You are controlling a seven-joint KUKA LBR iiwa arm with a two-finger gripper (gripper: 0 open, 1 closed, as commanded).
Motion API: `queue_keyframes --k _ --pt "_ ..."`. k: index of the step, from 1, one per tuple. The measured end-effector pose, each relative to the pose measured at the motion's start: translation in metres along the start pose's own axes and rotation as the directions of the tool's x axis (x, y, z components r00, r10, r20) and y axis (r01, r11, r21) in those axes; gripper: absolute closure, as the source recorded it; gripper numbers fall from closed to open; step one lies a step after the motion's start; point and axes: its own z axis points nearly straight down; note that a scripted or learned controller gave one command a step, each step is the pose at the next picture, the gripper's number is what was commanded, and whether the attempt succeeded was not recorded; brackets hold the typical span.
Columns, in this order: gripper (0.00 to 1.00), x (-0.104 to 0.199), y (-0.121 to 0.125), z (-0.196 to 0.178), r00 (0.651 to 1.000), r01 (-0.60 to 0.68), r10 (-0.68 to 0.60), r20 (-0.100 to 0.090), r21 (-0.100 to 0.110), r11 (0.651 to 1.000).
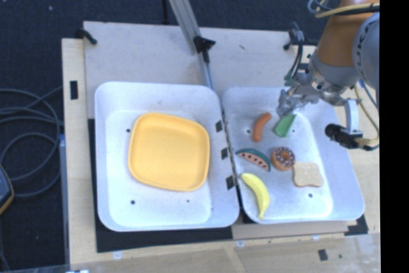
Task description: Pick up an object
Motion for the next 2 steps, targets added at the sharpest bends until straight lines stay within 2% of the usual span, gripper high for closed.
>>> queue_keyframes --k 2 --pt "1.00 -0.007 0.004 -0.092 1.000 0.001 -0.001 0.000 0.000 1.000"
